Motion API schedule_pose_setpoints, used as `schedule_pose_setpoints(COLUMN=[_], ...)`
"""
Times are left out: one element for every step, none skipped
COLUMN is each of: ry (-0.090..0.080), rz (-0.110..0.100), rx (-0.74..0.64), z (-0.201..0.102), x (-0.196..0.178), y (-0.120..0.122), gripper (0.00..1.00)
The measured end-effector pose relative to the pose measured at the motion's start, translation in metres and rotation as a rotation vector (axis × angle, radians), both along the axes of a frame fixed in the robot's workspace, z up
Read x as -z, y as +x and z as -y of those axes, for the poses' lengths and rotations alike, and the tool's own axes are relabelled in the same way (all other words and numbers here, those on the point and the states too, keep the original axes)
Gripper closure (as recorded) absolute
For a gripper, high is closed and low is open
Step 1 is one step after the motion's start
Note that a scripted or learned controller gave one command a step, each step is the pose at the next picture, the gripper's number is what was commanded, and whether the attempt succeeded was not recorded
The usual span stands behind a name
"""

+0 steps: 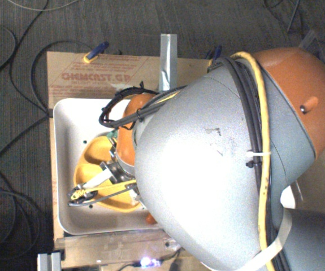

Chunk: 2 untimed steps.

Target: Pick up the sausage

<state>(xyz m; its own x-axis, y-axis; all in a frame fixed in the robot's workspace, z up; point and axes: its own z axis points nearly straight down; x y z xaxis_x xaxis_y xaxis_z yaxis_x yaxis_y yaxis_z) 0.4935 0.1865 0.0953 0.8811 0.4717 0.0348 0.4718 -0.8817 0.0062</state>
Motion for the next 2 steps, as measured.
schedule_pose_setpoints(ry=[-0.001, -0.003], rz=[-0.042, -0.021], rx=[0.068, 0.186], z=[0.013, -0.002], x=[-0.011, -0.011], y=[0.019, -0.005], gripper=[0.00, 0.00])
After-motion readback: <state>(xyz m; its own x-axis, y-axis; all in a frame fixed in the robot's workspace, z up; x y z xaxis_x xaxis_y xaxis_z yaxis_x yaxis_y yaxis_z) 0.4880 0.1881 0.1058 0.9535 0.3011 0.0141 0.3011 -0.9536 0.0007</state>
